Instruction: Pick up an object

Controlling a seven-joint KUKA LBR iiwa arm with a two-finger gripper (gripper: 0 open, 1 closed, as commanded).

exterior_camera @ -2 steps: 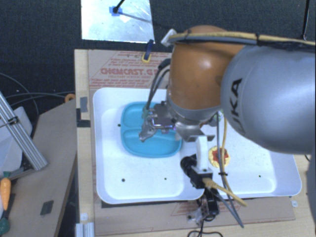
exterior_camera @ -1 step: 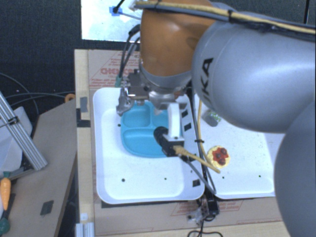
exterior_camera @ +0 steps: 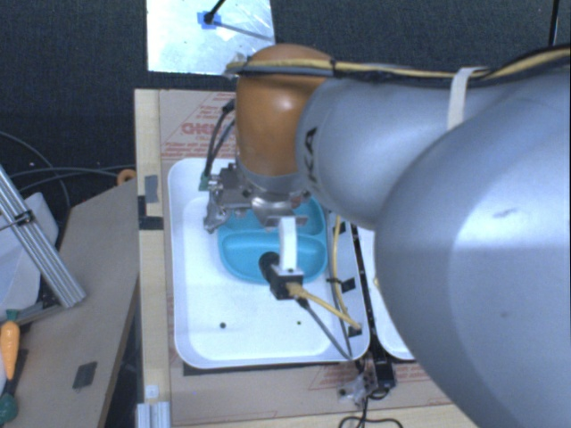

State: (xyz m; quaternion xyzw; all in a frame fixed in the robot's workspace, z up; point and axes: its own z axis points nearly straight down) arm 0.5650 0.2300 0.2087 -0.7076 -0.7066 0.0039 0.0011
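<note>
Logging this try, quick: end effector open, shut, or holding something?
End effector: cannot be told; it is over the blue dish in the left bin.

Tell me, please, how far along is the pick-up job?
Done: the gripper is above the blue object in the left bin. In hand: the grasp, though any contact is hidden. Left: the lift, as the object seems to lie in the bin.
</note>
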